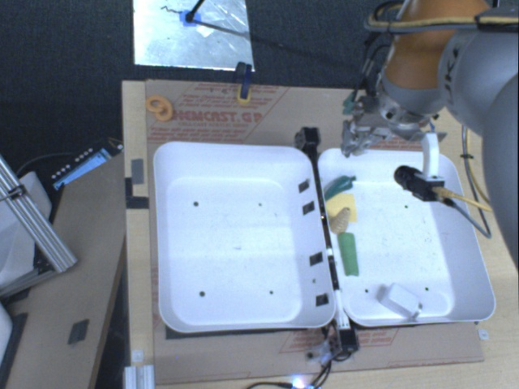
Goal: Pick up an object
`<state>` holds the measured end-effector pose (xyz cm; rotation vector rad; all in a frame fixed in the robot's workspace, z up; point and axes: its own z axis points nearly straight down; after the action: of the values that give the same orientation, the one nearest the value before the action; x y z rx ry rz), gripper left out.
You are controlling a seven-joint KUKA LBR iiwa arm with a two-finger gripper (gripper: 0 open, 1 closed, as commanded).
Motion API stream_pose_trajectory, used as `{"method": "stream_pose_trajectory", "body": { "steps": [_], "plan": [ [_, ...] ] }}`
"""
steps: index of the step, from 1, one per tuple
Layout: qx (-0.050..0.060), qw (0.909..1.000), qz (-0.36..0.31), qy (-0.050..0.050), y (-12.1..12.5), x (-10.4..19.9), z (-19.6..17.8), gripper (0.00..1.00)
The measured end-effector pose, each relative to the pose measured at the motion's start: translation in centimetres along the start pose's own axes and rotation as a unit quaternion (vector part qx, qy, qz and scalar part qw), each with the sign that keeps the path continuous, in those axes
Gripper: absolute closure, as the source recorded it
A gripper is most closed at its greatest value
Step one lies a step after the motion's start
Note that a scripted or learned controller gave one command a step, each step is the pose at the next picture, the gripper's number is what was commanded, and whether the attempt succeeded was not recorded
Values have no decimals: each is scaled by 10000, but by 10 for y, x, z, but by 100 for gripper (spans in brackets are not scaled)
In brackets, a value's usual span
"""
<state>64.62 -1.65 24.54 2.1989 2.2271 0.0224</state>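
Note:
The right bin (454, 241) holds a few objects along its left side: a dark green piece (338, 186), a yellow piece (338, 205) just below it, a tan ridged piece (342, 216), and a long green stick (348, 254). A white block (399, 300) lies near the bin's front edge. My gripper (357, 143) hangs over the bin's back left corner, above and behind the green and yellow pieces. Nothing shows between its fingers.
The left bin (235, 233) sits beside the right one, with black clips (308, 186) along the shared divider. A black cylinder with a cable (415, 182) juts over the right bin. A metal rail (32, 225) stands at far left.

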Motion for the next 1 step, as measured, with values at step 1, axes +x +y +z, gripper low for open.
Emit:
{"method": "stream_pose_trajectory", "body": {
  "steps": [1],
  "plan": [
    [50, 10000, 10, 6, -27, 65, -78, 100]
  ]
}}
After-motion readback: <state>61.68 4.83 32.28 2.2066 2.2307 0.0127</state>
